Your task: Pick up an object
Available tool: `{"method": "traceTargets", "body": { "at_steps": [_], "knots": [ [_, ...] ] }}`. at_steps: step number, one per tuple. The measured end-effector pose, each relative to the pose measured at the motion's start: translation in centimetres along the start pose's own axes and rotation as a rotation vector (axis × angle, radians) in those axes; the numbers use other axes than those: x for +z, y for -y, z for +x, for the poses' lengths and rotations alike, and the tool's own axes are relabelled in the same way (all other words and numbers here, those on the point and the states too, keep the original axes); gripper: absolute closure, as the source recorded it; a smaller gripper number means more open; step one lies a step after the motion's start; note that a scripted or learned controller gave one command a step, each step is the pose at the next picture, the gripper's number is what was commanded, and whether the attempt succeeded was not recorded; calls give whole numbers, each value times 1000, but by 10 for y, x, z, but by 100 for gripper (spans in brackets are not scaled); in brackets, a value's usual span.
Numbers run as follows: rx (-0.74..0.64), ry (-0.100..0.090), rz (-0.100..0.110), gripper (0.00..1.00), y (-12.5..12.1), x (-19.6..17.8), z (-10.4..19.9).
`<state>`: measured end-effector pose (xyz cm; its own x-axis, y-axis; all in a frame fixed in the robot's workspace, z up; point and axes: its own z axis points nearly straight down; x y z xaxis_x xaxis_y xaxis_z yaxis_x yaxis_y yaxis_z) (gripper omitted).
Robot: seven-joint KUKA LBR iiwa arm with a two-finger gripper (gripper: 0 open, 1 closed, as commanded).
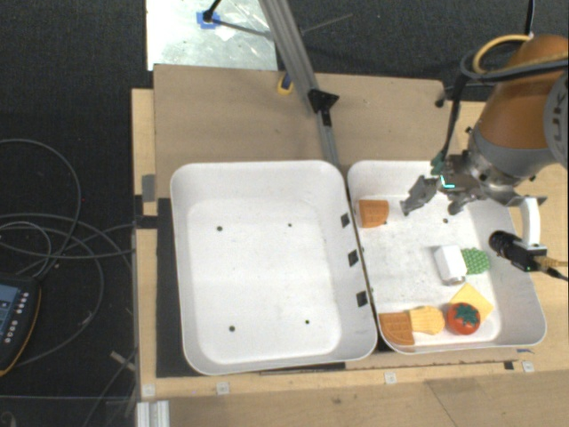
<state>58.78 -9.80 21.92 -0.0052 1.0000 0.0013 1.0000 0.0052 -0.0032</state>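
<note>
Camera view: from my remote station I look down at a slant on two white bins side by side on a brown bench point(231, 114).
Left bin point(191, 203): only its white floor with four small dark dots is before me.
Right bin point(533, 323): it carries every loose item I can count.
Orange block point(373, 213): lies by the right bin's left wall, near the top, apart from the rest.
White block point(449, 263): sits mid-bin toward the right, touching a green piece point(476, 261) on its right.
Front row: a tan block point(396, 327) and a yellow piece point(428, 320) lie touching at the near wall.
Red ball point(462, 320): rests just right of the yellow piece, against a yellow-orange wedge point(473, 299) behind it.
Arm point(520, 105): grey and orange, it reaches in from the right, over the right bin's far corner.
Gripper point(437, 199): hangs over the upper part of the right bin, to the right of the orange block, fingers spread wide with nothing between them.
Task status: I see no item lifted; all lie on the bin floor.
Clips point(353, 258): small dark clips join the two bins along their shared wall.
Pole point(293, 52): a grey pole slants across the bench from the top.
</note>
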Motion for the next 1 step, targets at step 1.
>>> {"method": "traceTargets", "body": {
  "at_steps": [1],
  "knots": [
    [2,1,-4,0,-1,-2,0]
  ]
}}
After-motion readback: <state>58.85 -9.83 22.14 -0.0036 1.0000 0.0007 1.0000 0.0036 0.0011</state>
